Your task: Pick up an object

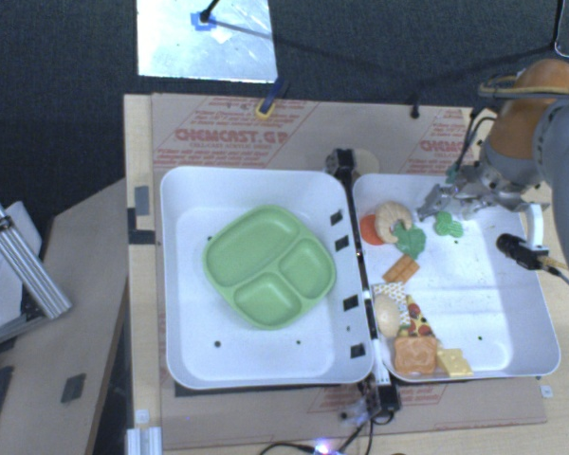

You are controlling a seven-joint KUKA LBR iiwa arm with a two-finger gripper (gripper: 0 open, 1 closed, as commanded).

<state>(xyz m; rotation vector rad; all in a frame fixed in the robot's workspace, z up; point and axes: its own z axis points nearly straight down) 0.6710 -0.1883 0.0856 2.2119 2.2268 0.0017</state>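
Note:
The right bin [512,330] holds several toy foods. A small green piece [447,224] lies near its far edge, and my gripper [440,203] hovers directly over it, close to or touching it. To the left lie a pale bun [393,216], a red slice [370,229] and a green leafy piece [413,242]. An orange chunk [400,270] lies below them. Along the bin's near left side are a white egg-like piece [389,317], a pizza slice [418,329], an orange toast [415,355] and a yellow cheese cube [453,362].
The left bin [185,349] holds a light green divided plate [268,266]. A black divider with clips [353,254] separates the bins. The arm [541,131] comes in over the right bin's far right corner, and a black fitting with a white cable [522,250] hangs over its right side.

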